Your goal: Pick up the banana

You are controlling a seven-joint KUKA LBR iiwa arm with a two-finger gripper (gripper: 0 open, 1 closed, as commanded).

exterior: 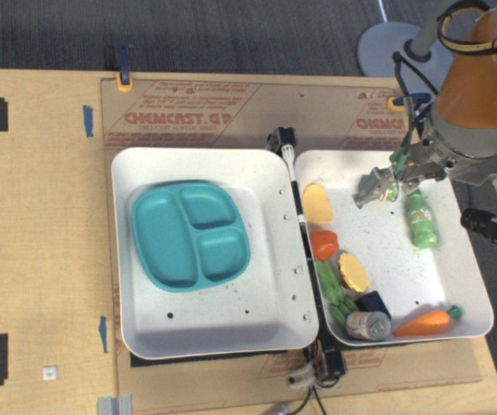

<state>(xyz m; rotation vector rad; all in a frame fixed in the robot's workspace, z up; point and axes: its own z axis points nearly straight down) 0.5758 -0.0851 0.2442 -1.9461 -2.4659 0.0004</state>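
- One fixed camera looks down at a slant on the bench (41,232).
- It frames both white bins (136,318) whole, from moderate height.
- The arm (477,76) enters from the right.

A teal divided plate (192,234) lies in the left white bin (136,318) on the desk (32,258). In the right bin (473,271), the yellow banana (317,203) sits at ten o'clock, a tomato (323,245) just below it and a carrot (423,322) at five o'clock. The jaws (378,186) hover at twelve o'clock, right of the banana, beside a green bottle (420,220).
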